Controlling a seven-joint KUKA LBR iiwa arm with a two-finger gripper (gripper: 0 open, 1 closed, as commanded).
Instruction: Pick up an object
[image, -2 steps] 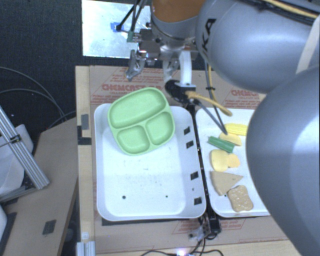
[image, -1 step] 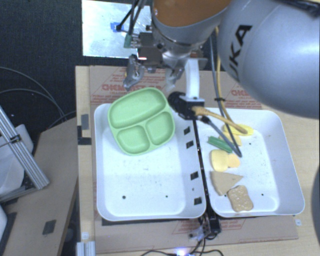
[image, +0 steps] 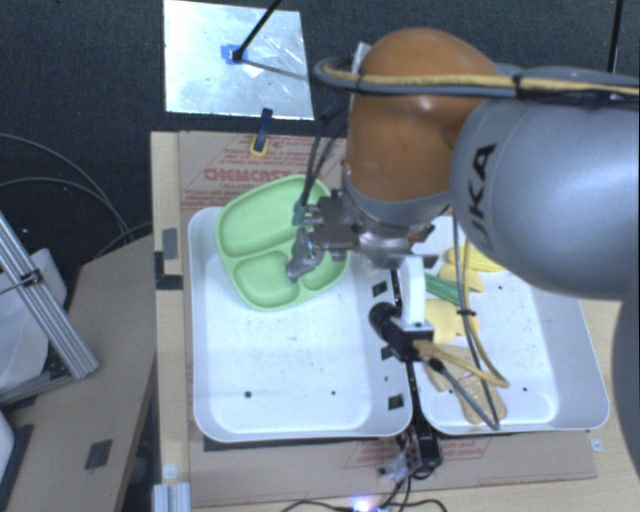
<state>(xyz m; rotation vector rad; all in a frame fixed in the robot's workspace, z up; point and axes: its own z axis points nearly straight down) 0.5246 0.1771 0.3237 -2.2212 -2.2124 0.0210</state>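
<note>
Gripper (image: 305, 255) sits low at frame centre over the right edge of the green divided plate (image: 262, 240) lying in the left bin (image: 280, 400), jaw state unreadable, plate apparently unlifted, so grasp and lift likely remain.

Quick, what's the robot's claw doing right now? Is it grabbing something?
Gripper: it sits over the light green divided plastic plate in the left white bin; whether it is open, shut or holding cannot be told.
</note>
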